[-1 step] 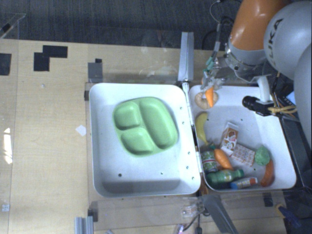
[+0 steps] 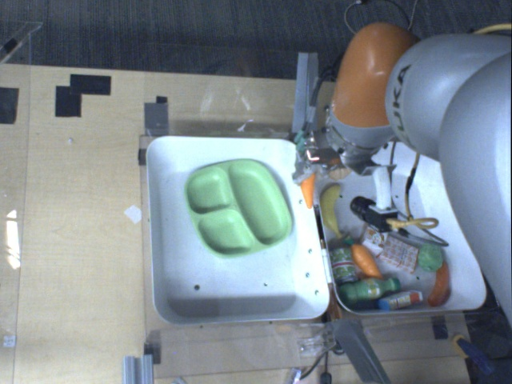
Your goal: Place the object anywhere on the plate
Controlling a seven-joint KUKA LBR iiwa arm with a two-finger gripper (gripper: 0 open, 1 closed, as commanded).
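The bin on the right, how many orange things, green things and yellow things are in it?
Orange: 3, a carrot-like piece at the gripper, one mid-pile, one at the right edge
Green: 3, two bottles, a lump
Yellow: 1, a banana
Total: 7; some may be hidden in the pile.

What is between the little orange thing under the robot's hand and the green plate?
In the camera view, just bare white floor of the left bin lies between the orange object, hanging below the gripper, and the green plate.
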